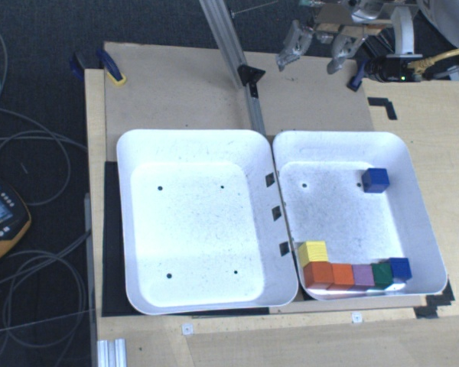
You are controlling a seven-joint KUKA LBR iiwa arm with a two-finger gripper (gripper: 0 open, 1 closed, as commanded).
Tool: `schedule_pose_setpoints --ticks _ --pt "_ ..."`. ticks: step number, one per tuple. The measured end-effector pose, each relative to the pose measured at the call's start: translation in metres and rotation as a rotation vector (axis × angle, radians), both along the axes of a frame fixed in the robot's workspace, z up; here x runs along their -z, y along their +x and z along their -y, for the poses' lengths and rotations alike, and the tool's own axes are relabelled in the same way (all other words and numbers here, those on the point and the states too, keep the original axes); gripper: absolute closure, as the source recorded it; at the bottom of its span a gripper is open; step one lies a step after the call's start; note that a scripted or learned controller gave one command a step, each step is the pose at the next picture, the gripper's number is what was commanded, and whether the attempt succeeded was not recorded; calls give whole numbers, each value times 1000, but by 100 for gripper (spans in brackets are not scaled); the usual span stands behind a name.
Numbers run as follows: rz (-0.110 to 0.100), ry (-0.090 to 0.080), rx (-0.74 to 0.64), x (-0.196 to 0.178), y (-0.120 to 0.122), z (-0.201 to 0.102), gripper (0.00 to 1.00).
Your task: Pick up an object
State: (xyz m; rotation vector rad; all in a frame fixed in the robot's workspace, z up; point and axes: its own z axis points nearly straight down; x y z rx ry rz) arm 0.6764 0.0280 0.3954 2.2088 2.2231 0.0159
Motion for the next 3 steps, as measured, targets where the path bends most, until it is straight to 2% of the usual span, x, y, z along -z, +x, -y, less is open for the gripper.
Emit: schedule_pose_setpoints --ticks 1,2,3 --pt "-12 -2 5 5 -1 3 0" --pt "-23 -2 7 169 -4 -1 0" --pt "-13 -1 7 163 -2 -1 0"
